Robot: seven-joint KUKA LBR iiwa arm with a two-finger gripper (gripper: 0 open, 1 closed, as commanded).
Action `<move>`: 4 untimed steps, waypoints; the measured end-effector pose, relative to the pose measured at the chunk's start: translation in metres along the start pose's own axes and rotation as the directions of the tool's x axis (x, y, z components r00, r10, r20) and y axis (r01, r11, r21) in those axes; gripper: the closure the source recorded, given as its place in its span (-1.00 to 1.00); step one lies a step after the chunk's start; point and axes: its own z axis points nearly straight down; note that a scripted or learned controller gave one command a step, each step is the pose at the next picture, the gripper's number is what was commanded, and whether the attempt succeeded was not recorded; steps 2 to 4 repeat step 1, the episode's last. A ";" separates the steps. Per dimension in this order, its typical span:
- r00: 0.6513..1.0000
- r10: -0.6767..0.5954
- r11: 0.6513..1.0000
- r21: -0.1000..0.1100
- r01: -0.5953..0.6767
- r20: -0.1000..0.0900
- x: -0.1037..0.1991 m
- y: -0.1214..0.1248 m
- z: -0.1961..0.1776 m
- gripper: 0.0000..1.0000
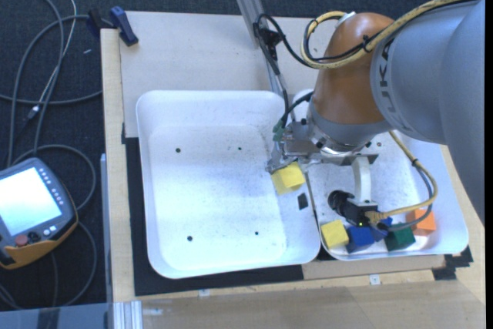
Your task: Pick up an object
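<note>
Two shallow white bins are sitting side by side on the pale bench (pixel 192 50). The left bin (pixel 208 196) is showing four small dark dots on its floor and a fine grey speckle, and most of its floor is lying open, with free room on all sides up to the rounded rim. The right bin (pixel 389 182) is carrying four small things crowded along its near edge: one yellow block (pixel 333 233), one blue piece (pixel 362 240), one green block (pixel 400 240) and one orange piece (pixel 424 223), all touching or almost touching. The arm is covering the far half of that bin.

One more yellow cube (pixel 290 179) is showing at the right wall of the left bin, directly under the gripper (pixel 283 162) and touching it. I cannot tell if the gripper is really clamping this cube or only pressing next to it. One small dark piece (pixel 303 201) is lying just beside the cube, near the ridge between the bins.

One blue clamp (pixel 123 25) is biting the far left corner of the bench, and one teach pendant (pixel 27 212) is resting on the dark carpet at the left.
</note>
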 end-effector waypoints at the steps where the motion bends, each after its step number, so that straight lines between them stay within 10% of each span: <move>1: 1.000 0.004 1.000 -0.003 -0.004 0.002 0.006 -0.011 0.000 1.00; 4: 1.000 0.004 1.000 -0.003 -0.004 0.002 0.006 -0.011 0.000 1.00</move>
